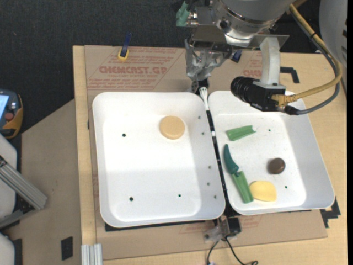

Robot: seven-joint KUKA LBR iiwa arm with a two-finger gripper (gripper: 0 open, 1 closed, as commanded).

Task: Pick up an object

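The gripper (199, 77) hangs over the bins' far edge, fingers seemingly together, gripping nothing; a tan disc (172, 127) lies in the left bin (110, 148).

Robotics lab, grey arm (259, 4) over two white bins (105, 148), cabling (320, 87), cardboard-topped bench (138, 65)

Grey arm (259, 4) with orange band at top edge. Metallic silver gripper (199, 84) assembly below wrist, green connector block on one side. Black cylindrical unit on white bracket beside it. Tan and grey cables looped off to right.
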